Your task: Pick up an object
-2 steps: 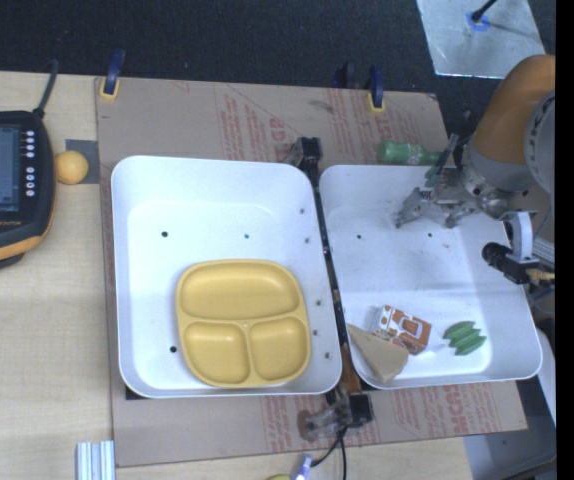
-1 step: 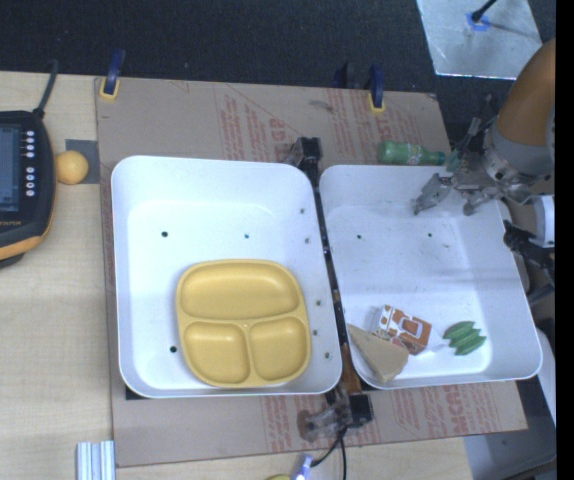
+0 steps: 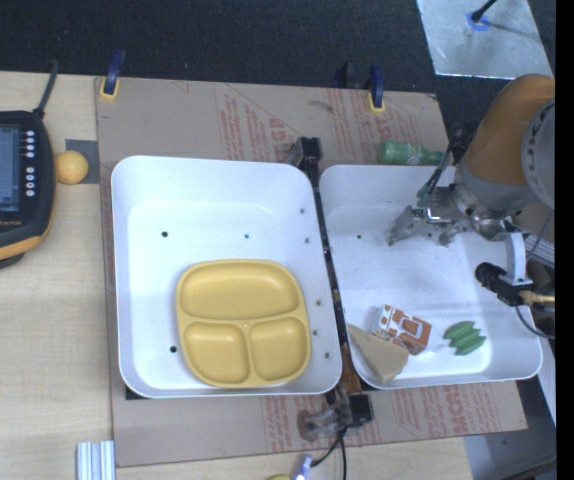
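My gripper (image 3: 405,230) hangs over the upper middle of the right bin (image 3: 367,203), its grey fingers pointing left and down with nothing between them. Near that bin's front edge lie a small white and orange carton (image 3: 402,327), a tan wedge-shaped piece (image 3: 375,353) and a green leafy toy (image 3: 464,337). All three lie well in front of the gripper, apart from it. The left bin (image 3: 207,193) holds a yellow divided plate (image 3: 242,321).
A teach pendant (image 3: 2,188) and an orange ball (image 3: 71,166) lie on the bench at left. A green object (image 3: 407,153) sits behind the right bin. Blue clamps (image 3: 375,85) hold the cardboard underlay. The arm (image 3: 512,153) fills the right side.
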Motion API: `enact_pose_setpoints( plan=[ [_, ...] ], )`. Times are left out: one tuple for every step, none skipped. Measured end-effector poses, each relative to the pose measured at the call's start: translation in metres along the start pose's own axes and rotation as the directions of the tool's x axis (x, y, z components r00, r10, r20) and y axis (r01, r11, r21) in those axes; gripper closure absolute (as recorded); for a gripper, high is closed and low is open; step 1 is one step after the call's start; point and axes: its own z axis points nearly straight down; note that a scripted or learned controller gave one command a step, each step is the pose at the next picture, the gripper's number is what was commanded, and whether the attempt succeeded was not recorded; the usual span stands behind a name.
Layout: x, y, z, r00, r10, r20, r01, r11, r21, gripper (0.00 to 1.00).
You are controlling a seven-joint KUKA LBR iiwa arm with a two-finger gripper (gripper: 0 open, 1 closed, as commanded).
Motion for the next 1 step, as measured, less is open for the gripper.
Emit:
enact_pose_setpoints(
  plan=[
    [0.0101, 0.0399, -0.0335, 1.0, 0.003, -0.001, -0.003, 1.0, -0.003, 0.0]
  ],
)
